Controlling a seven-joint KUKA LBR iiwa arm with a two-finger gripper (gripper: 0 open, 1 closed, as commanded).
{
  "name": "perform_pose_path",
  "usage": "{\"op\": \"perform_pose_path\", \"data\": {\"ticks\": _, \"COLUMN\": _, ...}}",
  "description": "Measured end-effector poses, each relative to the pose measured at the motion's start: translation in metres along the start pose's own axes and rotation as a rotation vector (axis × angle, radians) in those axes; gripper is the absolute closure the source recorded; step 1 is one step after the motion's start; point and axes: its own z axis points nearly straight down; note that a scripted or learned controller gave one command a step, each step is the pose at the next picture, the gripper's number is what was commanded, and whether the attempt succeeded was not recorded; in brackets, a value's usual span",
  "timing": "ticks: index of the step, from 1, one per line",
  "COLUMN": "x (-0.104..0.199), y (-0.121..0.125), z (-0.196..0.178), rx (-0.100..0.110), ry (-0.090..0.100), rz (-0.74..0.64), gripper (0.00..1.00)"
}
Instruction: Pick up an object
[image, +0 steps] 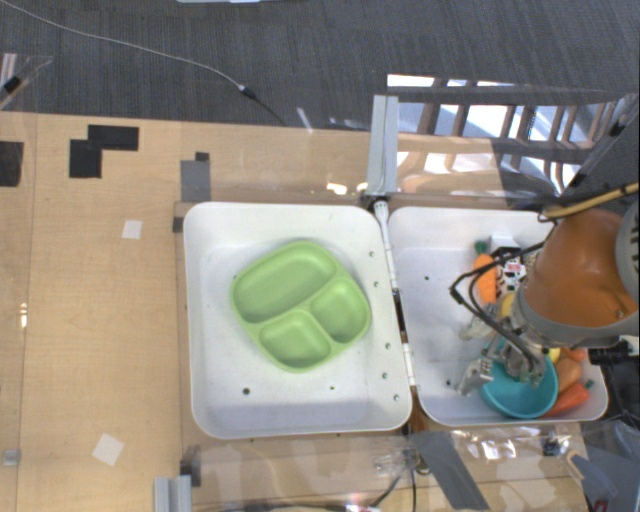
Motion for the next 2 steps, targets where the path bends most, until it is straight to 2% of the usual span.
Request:
{"op": "perform_pose_path", "data": {"ticks": 1, "x": -0.094, "y": 0.005, "z": 0.004, "rx": 0.003, "ry": 0.003, "rz": 0.056, "gripper": 0.0}}
{"op": "perform_pose_path", "data": {"ticks": 2, "x": -0.013, "y": -0.025, "z": 0.001, "rx": 0.001, "ry": 0.005, "rz": 0.01, "gripper": 0.0}}
